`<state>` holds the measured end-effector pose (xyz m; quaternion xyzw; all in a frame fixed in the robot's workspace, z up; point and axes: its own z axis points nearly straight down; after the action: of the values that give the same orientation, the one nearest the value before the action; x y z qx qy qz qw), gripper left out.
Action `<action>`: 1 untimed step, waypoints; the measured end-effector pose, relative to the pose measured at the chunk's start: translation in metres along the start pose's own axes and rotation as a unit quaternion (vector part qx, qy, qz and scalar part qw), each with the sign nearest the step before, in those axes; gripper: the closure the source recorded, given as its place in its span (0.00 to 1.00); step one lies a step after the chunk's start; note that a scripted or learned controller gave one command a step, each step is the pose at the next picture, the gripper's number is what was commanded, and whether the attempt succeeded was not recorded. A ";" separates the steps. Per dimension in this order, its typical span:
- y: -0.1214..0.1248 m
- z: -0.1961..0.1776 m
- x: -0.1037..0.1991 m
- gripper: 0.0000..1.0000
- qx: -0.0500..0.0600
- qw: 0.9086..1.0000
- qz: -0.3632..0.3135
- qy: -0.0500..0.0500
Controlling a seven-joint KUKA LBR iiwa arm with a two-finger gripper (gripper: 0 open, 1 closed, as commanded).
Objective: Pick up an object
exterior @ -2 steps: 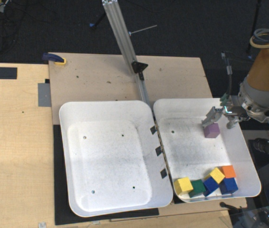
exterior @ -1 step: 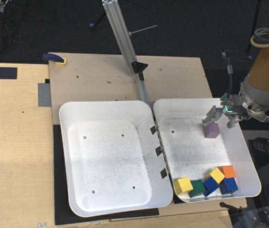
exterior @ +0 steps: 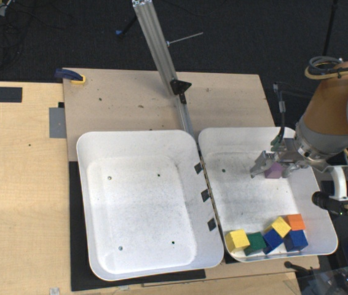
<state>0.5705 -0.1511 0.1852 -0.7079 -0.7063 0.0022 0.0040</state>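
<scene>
A purple block (exterior: 274, 171) is seen clamped in the claw (exterior: 272, 166) over the right bin (exterior: 241, 183), far from the blocks (exterior: 272, 233) clustered at its near edge. The block could be dropped if the grip is shallow.

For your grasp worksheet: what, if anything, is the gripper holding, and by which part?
A purple block sits between the fingers of the gripper; which faces they pinch cannot be told.

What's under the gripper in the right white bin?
A small purple block sits right at the gripper, over the right white bin. The gripper covers part of the block, so whether it rests on the bin floor is unclear.
</scene>
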 end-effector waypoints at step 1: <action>0.005 0.056 0.006 0.00 -0.003 1.000 0.002 -0.001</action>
<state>0.5751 -0.1447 0.1287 -0.7093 -0.7049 0.0007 0.0014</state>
